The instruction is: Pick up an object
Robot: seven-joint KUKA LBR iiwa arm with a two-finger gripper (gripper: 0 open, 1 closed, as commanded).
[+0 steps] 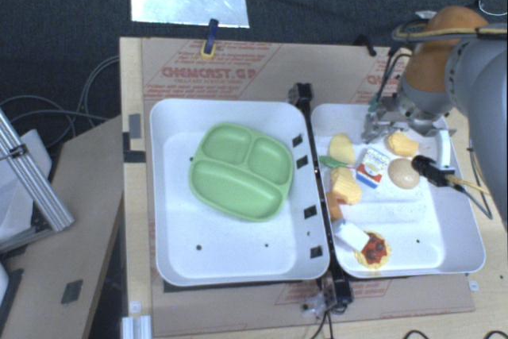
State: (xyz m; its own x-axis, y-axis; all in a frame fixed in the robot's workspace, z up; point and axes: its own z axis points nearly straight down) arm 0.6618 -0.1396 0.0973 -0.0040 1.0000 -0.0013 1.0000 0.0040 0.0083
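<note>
Left bin: just the green divided plate, lying flat mid-bin, well clear of any pick. Right bin has the clutter: yellow wedge and yellow block by the left wall, small white carton mid-bin, pizza-slice toy at the near edge, beige egg, yellow chunk further back. Gripper hangs at the far side of the right bin, just beside the chunk, likely lining up a grab there. Nothing visibly between the fingers; can't tell if they're spread or closed.

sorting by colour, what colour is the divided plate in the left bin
Light green; the divided plate shows in the camera view.
</note>
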